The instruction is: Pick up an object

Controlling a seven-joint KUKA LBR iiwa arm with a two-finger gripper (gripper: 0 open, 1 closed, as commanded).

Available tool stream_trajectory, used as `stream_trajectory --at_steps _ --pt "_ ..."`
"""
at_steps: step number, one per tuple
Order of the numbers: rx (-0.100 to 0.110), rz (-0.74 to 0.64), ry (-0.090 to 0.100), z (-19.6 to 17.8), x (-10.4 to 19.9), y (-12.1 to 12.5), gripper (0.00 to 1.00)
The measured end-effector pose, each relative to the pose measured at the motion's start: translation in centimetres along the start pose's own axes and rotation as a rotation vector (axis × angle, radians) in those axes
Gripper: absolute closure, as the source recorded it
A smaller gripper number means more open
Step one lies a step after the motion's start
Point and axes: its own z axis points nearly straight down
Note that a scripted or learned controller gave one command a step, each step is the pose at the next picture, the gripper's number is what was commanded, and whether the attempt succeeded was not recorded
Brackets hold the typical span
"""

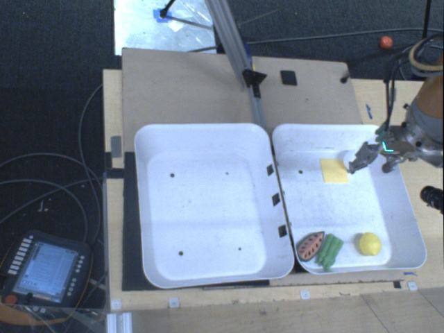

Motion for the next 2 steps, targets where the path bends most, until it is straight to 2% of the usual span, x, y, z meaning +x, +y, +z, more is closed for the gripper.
stream_trajectory --at_steps 1,2 --pt "0.000 0.000 0.000 0.0 0.0 0.0 0.00" --pt "0.005 0.000 0.001 6.2 0.0 0.0 0.00"
